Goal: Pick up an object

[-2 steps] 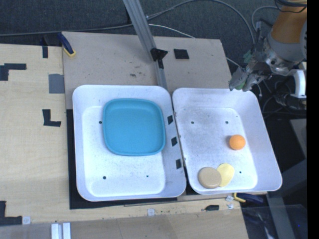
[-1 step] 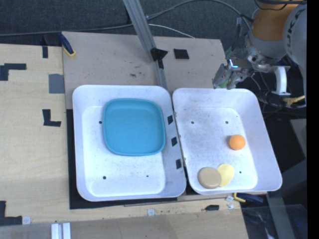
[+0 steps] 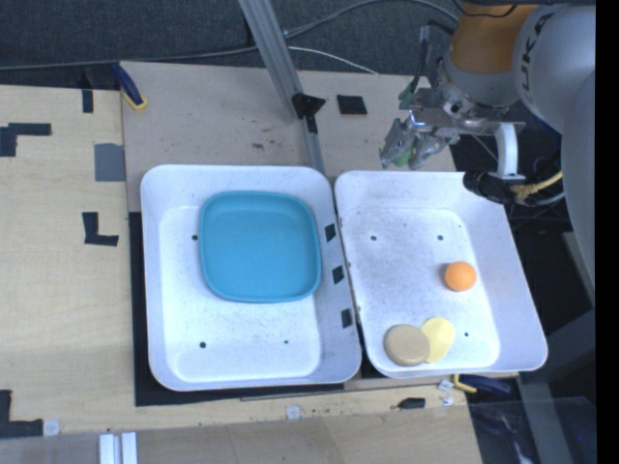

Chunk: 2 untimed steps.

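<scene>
My gripper (image 3: pixel 402 153) hangs above the far edge of the right bin (image 3: pixel 503 230), near its back left corner, with nothing seen between its fingers. An orange ball (image 3: pixel 460 276) lies in the right bin toward its right side. A tan round piece (image 3: pixel 406 345) and a pale yellow piece (image 3: pixel 440 335) touch each other near that bin's front wall. A blue square plate (image 3: pixel 259 246) lies flat in the left bin (image 3: pixel 164 288).
A slanted metal pole (image 3: pixel 280 61) runs from the top of the view down to the gap between the bins. Black tape marks and a yellow-blue clip (image 3: pixel 131 88) lie on the wooden bench. Cables trail behind the arm at right.
</scene>
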{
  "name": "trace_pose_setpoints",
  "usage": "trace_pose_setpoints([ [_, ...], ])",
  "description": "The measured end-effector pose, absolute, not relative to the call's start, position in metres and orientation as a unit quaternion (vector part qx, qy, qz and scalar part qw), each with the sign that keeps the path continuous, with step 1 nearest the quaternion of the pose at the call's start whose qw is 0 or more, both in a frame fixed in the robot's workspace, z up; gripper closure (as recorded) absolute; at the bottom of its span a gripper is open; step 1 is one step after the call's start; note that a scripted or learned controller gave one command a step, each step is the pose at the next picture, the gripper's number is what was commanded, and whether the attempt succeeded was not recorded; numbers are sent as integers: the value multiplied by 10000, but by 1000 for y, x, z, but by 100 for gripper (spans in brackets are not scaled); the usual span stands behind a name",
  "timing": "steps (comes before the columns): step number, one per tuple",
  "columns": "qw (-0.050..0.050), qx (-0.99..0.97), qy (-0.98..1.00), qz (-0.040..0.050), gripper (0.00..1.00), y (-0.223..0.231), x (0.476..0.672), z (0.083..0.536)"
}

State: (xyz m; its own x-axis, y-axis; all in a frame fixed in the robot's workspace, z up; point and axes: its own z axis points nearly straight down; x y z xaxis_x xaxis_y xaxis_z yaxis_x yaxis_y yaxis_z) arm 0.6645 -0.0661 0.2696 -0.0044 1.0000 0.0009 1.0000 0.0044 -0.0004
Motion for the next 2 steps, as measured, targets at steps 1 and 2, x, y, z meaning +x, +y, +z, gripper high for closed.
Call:
trace_pose_setpoints([
  [1,6,-7053,-7089,-2,100,-9,671,270],
  [2,9,-7057,-7086,4,100,40,666,252],
])
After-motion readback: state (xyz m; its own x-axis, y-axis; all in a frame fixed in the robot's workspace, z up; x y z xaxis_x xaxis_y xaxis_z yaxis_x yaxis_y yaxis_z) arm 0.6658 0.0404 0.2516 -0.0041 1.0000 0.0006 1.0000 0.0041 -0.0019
